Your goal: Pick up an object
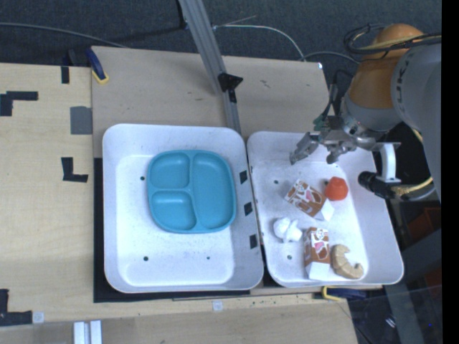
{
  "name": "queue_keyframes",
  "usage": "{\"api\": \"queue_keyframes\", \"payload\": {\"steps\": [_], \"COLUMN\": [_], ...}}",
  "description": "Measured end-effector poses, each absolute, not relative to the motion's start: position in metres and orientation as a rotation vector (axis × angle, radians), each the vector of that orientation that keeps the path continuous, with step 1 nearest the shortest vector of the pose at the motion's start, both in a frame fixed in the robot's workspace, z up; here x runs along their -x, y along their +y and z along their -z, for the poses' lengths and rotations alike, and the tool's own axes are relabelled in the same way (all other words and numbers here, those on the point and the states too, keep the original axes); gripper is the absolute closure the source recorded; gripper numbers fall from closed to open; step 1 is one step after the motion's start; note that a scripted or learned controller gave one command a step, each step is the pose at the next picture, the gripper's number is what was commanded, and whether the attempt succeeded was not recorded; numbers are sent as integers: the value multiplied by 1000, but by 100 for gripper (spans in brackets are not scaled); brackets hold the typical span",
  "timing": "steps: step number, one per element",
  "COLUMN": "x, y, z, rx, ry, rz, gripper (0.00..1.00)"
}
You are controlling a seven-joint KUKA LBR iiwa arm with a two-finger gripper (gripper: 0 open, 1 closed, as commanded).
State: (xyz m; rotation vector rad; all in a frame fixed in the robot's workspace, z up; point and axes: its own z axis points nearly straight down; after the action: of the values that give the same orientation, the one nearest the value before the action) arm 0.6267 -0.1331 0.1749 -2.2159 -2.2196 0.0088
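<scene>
Hovering over the upper part of the right-hand bin (373, 192), the gripper (315, 154) hung above bare white floor with its fingers (300, 151) spread wide apart and nothing between them. The arm reached in from the right of the frame, its orange band (373, 84) showing near the upper right corner.

As far as the view showed, the task was barely begun: no object had been lifted, and every candidate lay loose on the bin floor. Closest to the gripper, just below it toward the centre of the bin, sat a brown and white packet (306, 197) and, beside it on the right, a small red-orange ball (336, 188). Further down lay a crumpled white piece (287, 228), a second brown and white packet (317, 248) and, touching that one's lower right corner, a tan curved piece (347, 262) near the bin's bottom right.

The left-hand bin (122, 213) held a blue divided plate (191, 191), well apart from the gripper.

What was left, by my judgement, was the whole pick: choosing one item, most likely the ball or the nearer packet, dropping down over it, closing and lifting it clear.
</scene>
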Motion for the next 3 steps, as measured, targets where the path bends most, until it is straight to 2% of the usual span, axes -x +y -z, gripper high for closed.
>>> {"api": "queue_keyframes", "payload": {"steps": [1,2,3], "x": [-627,-627,-627], "y": [-122,-122,-121], "z": [-121,-87,-98], "rx": [2216,2219,2216], "ry": [-2220,-2223,-2224], "rz": [-7,-5,-3], "gripper": [0,0,100]}}
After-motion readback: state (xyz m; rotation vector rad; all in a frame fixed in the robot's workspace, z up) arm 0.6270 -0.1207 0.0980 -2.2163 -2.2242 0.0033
